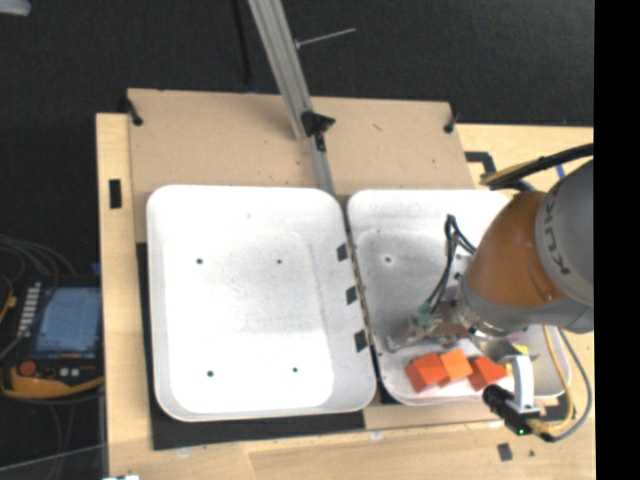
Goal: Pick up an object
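Observation:
Several orange blocks lie at the near edge of the right bin (400, 213): a darker one (428, 371), a lighter one (457, 364) and another (487, 372) side by side. My gripper (438, 336) hangs low in this bin, just behind and above the blocks. The grey arm with its orange band (510, 268) covers most of it. No block shows lifted; all seem to rest on the bin floor. A small greenish spot (425, 317) sits by the gripper's body.
The left bin (250, 298) stands beside the right one, with black clips (352, 293) along the shared rim. A slanted metal pole (285, 63) comes down to the bins' far junction. Cables and a white part (525, 388) trail at the near right.

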`<state>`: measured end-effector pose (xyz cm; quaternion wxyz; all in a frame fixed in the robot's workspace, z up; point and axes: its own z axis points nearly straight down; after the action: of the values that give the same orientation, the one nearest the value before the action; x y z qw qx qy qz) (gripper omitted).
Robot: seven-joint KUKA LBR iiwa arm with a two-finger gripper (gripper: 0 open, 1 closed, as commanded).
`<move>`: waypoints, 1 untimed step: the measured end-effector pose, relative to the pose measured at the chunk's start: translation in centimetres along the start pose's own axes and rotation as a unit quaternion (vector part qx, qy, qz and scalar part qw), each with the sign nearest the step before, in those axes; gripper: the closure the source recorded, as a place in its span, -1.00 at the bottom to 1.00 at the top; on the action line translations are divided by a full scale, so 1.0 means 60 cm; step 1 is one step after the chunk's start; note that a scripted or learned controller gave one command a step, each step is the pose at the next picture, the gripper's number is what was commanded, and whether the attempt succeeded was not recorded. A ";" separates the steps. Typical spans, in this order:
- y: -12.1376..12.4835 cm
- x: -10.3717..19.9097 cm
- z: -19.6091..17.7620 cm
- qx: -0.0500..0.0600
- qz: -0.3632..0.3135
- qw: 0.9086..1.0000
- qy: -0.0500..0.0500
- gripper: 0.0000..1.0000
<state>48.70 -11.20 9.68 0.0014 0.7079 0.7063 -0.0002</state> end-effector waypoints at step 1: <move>0.003 -0.001 -0.021 -0.003 0.003 1.000 0.000 1.00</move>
<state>48.86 -11.26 10.92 0.0032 0.7101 0.7041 0.0022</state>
